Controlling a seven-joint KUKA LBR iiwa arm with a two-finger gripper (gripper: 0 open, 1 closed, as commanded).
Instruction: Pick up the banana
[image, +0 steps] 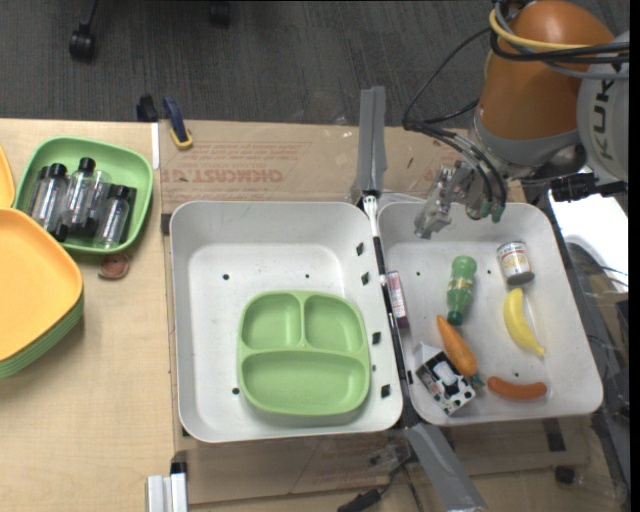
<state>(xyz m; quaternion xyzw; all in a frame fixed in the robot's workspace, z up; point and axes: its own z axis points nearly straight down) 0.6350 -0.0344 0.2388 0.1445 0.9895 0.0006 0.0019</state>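
The yellow banana (522, 322) lies in the right bin (570, 300), near its right wall, just below a small jar with a white lid (514, 261). My gripper (437, 213) hangs over the bin's far left corner, well up and left of the banana. Its fingers are spread apart with nothing between them.
The right bin also holds a green bottle (460, 288), a carrot (456, 346), a red sausage (517, 389), a black and white block (445, 381) and a marker (394, 299). A green divided plate (303, 353) sits in the left bin (200, 300). Yellow plates (35, 290) and a green tray of bottles (84, 193) lie on the bench at left.
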